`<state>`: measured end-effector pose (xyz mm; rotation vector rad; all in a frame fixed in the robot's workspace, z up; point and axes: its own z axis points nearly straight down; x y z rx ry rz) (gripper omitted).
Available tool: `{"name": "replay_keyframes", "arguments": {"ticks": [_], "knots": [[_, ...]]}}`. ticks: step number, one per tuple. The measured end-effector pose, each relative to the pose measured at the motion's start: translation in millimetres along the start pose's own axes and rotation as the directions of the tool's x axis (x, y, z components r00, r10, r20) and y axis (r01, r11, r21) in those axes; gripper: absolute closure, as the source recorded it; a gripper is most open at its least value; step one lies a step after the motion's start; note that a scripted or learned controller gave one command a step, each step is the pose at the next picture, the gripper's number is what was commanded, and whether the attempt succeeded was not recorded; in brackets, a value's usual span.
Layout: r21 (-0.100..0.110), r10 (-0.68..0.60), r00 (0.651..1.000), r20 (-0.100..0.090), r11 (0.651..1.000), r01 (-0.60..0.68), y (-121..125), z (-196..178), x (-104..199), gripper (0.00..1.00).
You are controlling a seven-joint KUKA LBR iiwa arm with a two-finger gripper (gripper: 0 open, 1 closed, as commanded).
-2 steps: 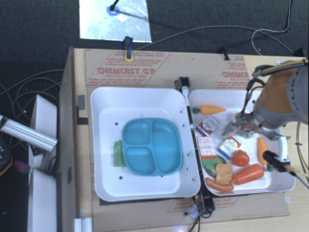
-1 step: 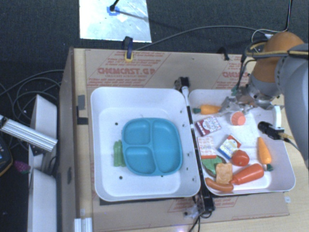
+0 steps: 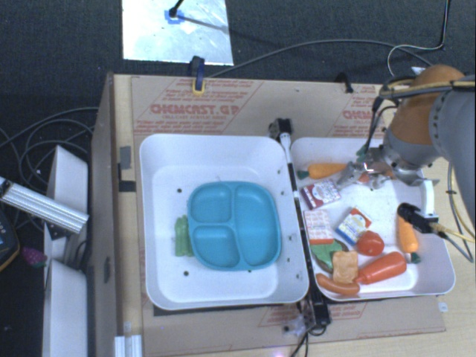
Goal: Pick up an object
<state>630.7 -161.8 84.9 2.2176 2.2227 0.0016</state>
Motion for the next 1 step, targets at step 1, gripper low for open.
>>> {"name": "replay_keyframes", "arguments": {"ticks": [1], "knots": [[0.002, 0.001, 1.000, 0.000, 1.000, -0.001, -67.4, 0.5, 9.2, 0.00]]}}
